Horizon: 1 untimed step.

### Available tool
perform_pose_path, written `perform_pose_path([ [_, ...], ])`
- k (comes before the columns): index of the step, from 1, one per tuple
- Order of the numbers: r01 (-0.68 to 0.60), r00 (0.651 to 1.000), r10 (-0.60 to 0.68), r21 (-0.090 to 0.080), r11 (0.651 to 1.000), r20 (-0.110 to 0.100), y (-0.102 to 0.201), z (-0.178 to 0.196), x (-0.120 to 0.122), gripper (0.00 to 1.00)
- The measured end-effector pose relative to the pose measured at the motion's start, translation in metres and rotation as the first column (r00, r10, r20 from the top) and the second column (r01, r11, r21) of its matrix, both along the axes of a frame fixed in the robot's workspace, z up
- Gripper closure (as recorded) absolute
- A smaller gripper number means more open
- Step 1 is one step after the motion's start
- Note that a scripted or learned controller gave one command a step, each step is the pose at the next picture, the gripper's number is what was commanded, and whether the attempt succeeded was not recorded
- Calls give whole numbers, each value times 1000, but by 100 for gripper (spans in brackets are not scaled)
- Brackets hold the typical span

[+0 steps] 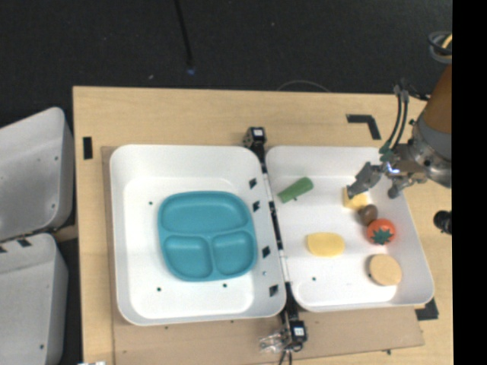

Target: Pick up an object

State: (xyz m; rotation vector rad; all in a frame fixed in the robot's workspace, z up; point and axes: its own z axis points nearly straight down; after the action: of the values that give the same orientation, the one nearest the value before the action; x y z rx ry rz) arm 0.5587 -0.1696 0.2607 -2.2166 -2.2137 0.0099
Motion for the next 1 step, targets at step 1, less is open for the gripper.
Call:
perform_pose_path([
  [1, -3, 1000, 3, -2, 1000, 12, 0, 7, 2, 0],
])
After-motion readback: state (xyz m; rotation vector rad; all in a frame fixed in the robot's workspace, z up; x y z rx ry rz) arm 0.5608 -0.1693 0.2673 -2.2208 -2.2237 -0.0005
